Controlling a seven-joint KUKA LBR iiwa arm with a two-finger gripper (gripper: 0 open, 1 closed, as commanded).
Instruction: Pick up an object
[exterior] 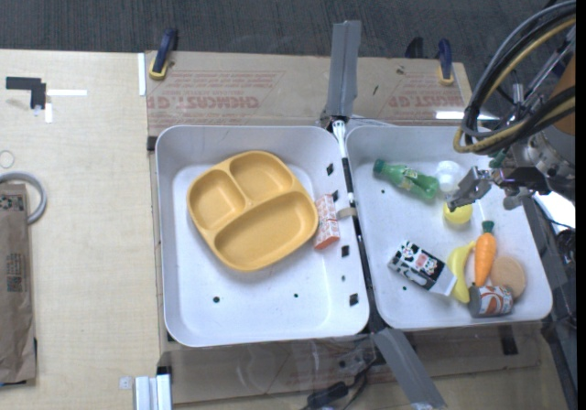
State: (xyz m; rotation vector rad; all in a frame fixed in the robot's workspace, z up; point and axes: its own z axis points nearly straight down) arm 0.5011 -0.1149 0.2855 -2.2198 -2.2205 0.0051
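Note:
My gripper (493, 192) hangs open over the right side of the right bin (399, 306), with nothing between its fingers. Just left of and below its left finger (471, 188) lies a small yellow lemon (457, 210). An orange carrot (485, 253) lies below the gripper. Toward the bin's back lies a green bottle (407, 178). A cow-patterned carton (417, 265), a banana (458, 269), a round tan piece (510, 275) and a small can (493, 301) crowd the front right corner.
The left bin (174, 307) holds a yellow divided plate (252, 209) and an orange packet (327, 221) against its right wall. Cables (513, 79) loop above the gripper at the right. A cardboard sheet (302, 88) lies behind both bins.

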